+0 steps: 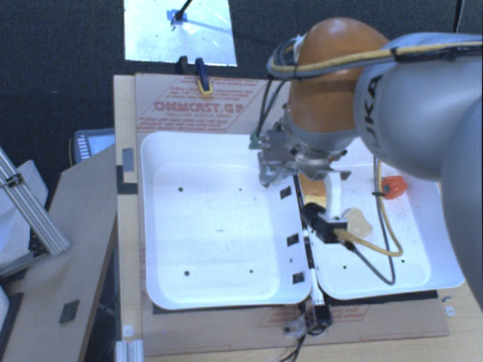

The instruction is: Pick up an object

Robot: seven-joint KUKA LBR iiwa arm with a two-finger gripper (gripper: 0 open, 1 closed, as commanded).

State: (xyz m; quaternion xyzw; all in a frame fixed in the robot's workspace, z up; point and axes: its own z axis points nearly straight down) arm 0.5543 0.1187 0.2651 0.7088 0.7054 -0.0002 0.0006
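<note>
end effector [276, 169]: seen from above at the inner edge of the left bin [211, 232], just where the two bins' rims meet. it hangs below the orange band of the arm [392, 104]. whether it is apart or together cannot be told, as the wrist housing covers its lower end. nothing can be seen held in it.

task items: two candidates lie in the right bin [423, 259].
- the tan object [359, 223] is pale beige, rounded and flat-looking. it rests on the bin floor near the centre divide, to the camera's right of the end effector and nearer the front edge.
- the orange object [393, 187] is small and bright orange-red, with an uneven outline. it sits further towards the camera's right, close under the grey arm casing, and well apart from the end effector.
- the two items do not touch each other.

hard to make out:
- a yellowish patch [313, 189] shows directly beneath the wrist, in the right bin. most of it is covered, so its shape and kind cannot be determined.
- the arm hides the back of the right bin and cuts off its far corner.
- the upper edge of the orange object is close to the arm casing, and its full outline is uncertain.

surroundings: the left bin shows a few small dark specks on its floor. both bins rest on a printed board [198, 102] with red lettering, part of which is hidden by the arm.
</note>
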